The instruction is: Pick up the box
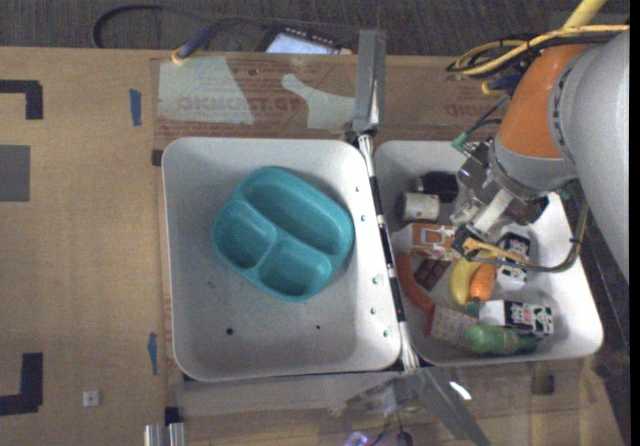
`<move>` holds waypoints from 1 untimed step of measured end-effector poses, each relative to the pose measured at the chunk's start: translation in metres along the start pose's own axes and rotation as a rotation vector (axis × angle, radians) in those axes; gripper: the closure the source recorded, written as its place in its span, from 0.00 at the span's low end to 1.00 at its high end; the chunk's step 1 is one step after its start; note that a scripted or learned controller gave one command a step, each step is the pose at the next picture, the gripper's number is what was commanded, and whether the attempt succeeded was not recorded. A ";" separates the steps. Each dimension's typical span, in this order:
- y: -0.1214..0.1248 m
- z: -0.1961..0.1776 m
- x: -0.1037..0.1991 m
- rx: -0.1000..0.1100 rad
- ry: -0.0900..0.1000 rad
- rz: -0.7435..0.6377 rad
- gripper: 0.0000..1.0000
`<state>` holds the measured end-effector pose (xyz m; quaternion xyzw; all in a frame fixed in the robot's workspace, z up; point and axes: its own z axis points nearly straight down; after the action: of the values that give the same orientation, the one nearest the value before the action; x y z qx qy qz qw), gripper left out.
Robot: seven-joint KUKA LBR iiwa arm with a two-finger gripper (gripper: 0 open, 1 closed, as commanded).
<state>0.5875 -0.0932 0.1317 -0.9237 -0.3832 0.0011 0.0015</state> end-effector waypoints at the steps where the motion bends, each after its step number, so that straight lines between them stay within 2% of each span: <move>1: 0.001 0.044 -0.017 -0.006 0.006 0.322 1.00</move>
<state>0.5760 -0.1059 0.0874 -0.9731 -0.2303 -0.0024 -0.0003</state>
